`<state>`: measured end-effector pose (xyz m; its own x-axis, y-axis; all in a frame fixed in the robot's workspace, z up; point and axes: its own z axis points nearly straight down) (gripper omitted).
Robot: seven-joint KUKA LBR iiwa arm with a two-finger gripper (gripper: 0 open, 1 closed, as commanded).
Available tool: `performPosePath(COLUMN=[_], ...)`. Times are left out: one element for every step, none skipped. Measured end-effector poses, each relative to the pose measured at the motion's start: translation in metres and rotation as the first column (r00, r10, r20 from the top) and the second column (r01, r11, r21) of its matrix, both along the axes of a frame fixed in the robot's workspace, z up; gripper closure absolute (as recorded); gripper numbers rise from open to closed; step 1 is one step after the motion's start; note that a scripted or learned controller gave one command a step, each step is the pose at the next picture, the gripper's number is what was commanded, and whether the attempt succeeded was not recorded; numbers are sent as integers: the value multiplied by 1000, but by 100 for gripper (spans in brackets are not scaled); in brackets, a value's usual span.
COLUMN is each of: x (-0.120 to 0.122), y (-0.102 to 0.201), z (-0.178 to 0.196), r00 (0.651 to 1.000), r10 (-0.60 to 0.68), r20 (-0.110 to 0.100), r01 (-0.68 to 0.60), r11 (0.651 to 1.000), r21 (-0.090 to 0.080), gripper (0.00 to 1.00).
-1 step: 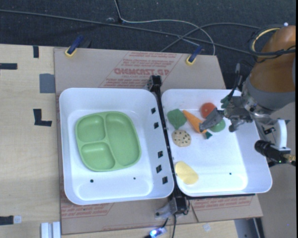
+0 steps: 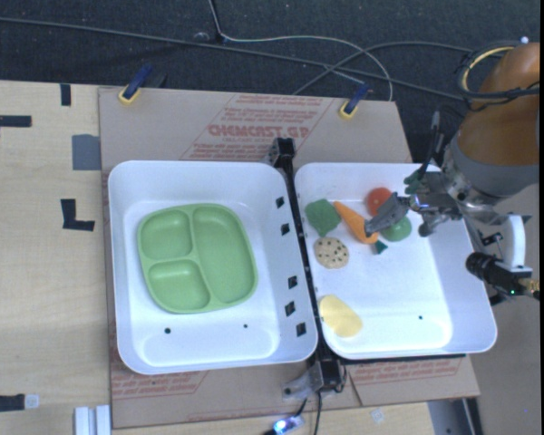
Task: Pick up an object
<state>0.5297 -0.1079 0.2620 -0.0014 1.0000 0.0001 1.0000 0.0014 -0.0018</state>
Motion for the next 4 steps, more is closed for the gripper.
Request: performPosePath(x=[-5, -6, -12, -10], y=[-9, -1, -10, -8], z=[-52, -99, -157, -144], r00=[1000, 1000, 1000, 1000], r10=[-2, -1, -2, 1], r20=[-5, -5, -6, -3], r01=[2, 1, 2, -1], r11=[1000, 1000, 1000, 1000], r21=[0, 1, 0, 1], gripper=[0, 0, 0, 100])
